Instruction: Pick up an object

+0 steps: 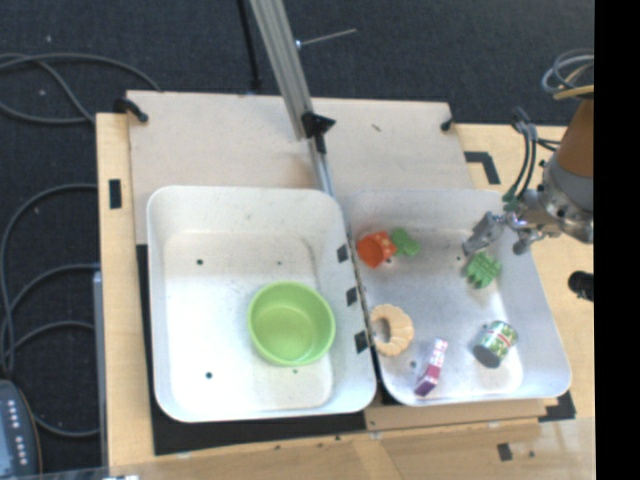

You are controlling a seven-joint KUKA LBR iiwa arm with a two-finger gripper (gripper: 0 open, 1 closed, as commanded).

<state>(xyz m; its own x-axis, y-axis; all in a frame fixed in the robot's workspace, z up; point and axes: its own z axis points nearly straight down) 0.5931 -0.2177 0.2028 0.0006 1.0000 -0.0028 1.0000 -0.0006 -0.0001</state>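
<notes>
Lying just below the gripper (497, 233), green toy (482, 270).

A light wooden desk (230, 133) is seen on a dark carpet floor (100, 28). Two shallow white bins are set side by side on the desk, touching in the middle. The left bin (175, 268) is squarish. The right bin (535, 348) is rounder. A paler board (400, 128) is laid behind them.
</notes>
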